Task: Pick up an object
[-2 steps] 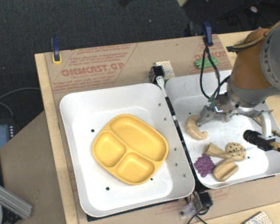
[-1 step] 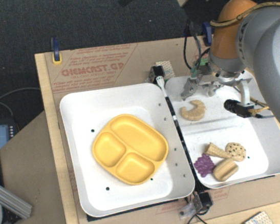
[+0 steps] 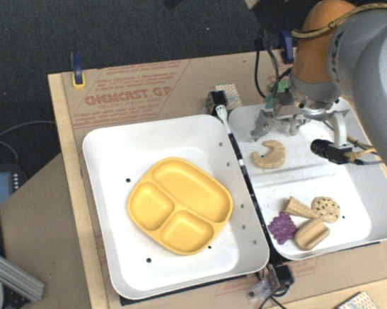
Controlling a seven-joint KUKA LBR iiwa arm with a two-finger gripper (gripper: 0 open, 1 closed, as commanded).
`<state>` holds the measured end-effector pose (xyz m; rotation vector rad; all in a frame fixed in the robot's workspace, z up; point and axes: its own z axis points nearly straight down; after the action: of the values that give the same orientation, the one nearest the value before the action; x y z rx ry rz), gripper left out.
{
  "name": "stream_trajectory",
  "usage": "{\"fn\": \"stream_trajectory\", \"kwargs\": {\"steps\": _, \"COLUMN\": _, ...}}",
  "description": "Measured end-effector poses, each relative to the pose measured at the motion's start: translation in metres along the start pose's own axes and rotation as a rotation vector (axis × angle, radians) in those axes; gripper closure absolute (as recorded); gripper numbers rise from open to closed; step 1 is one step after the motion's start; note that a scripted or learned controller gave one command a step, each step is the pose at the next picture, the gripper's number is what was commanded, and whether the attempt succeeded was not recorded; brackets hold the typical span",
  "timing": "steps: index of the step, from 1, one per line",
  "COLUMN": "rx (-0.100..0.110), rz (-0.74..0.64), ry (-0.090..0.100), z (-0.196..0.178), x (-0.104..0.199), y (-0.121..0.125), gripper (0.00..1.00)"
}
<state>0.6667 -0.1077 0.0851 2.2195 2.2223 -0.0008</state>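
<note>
The croissant (image 3: 270, 154) is seen in the right bin (image 3: 375, 228), just below and slightly left of the gripper (image 3: 296, 125), its long axis crosswise, while whether anything is held there cannot be told.

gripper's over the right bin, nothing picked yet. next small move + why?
Probably lower the gripper onto the croissant. It hovers just beyond it at the far end of the right bin, with nothing visible between its fingers. The croissant lies alone, apart from the cluster of food nearer the camera.
</note>
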Motion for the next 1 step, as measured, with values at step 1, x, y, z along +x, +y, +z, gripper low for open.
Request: {"fn": "stream_trajectory", "kwargs": {"steps": 1, "rx": 0.004, "rz": 0.002, "ry": 0.002, "z": 0.0002, "x": -0.0046, "y": -0.0242, "gripper": 0.00}}
